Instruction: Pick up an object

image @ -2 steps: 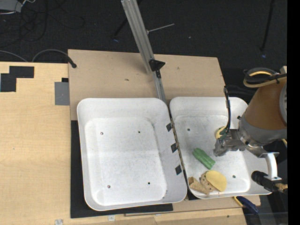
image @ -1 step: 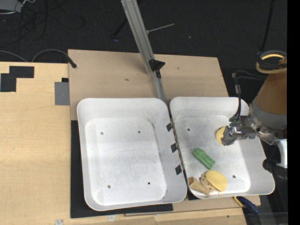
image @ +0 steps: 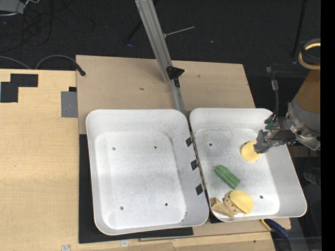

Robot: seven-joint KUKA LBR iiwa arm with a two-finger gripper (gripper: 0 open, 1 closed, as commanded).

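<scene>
- Two shallow white plastic bins are seen side by side on a brown board: the left bin (image: 104,140) and the right bin (image: 285,192), their inner walls touching along a seam marked by small black clips.
- Three loose things are found in the right bin, all in its near and middle parts.
- A small round yellow object (image: 249,152) is seen toward the right side of the right bin, directly at the tip of the dark two-finger gripper (image: 260,144).
- The gripper is reached in from the right, below the grey wrist and orange band of the arm (image: 309,101); its tip is placed against the upper right edge of the yellow object.
- How far the gripper is parted cannot be told, and whether the yellow object is actually caught cannot be told either.
- A green oblong object (image: 227,176) is laid slantwise near the middle of the right bin, apart from the round yellow one.
- A larger yellow domed object (image: 241,201) is seen at the near edge of the right bin, touching a tan, crumpled-looking piece (image: 222,207) on its left.
- A grey metal rail (image: 157,41) is stretched from the far side toward the seam between the bins.
</scene>
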